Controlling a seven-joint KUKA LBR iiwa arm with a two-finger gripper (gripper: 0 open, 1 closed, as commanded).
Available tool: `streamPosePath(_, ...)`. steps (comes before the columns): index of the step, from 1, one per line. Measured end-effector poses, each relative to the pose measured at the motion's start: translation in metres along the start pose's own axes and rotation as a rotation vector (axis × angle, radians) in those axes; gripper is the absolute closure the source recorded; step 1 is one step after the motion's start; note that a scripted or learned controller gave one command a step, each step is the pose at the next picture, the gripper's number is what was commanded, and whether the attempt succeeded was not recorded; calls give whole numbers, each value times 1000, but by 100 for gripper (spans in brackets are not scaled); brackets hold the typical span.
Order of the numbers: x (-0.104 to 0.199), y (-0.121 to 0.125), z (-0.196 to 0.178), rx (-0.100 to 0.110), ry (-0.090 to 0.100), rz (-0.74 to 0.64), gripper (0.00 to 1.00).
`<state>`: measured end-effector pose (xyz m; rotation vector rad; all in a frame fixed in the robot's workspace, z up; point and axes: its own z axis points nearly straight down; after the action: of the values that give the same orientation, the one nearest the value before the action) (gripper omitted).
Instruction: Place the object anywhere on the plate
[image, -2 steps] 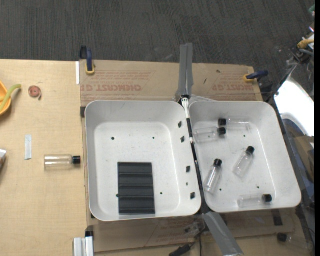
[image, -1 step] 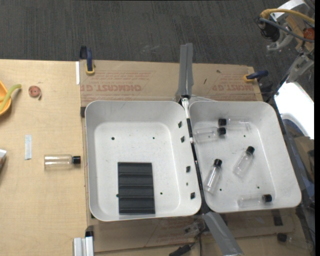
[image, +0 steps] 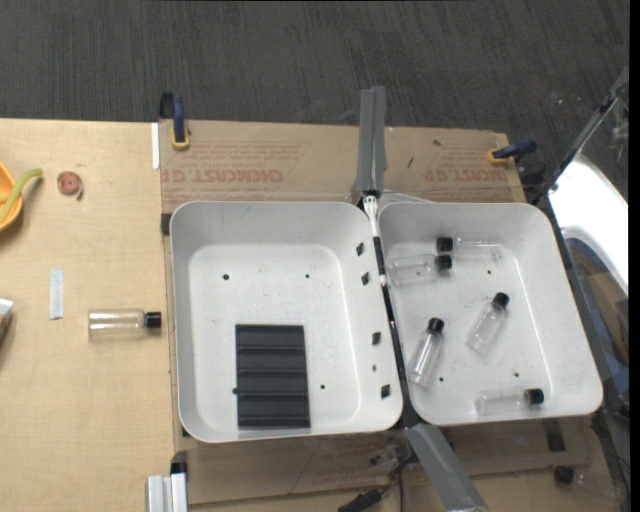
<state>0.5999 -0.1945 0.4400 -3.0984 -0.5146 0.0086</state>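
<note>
A black ribbed plate (image: 271, 377) lies flat at the front of the left bin (image: 190, 300). Several clear vials with black caps lie loose in the right bin (image: 560, 300). One vial (image: 427, 350) rests near the bin's left wall. Another vial (image: 488, 322) lies tilted at the middle. A third vial (image: 505, 401) sits along the front wall. Others lie close together at the back left, around (image: 420, 265).
Both bins sit on brown cardboard (image: 260, 170) held by clamps (image: 172, 118) at the back. On the wooden bench to the left lie a spare clear vial (image: 120, 321), a small white strip (image: 56, 295) and a yellow object (image: 10, 195) at the edge.
</note>
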Motion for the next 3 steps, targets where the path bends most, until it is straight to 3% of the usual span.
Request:
streamPosePath(1, 87, -148, 30, -1, 2, 87, 0)
streamPosePath(2, 32, -2, 28, 0, -1, 92, 0)
streamPosePath(3, 69, -47, 41, 0, 0, 128, 0)
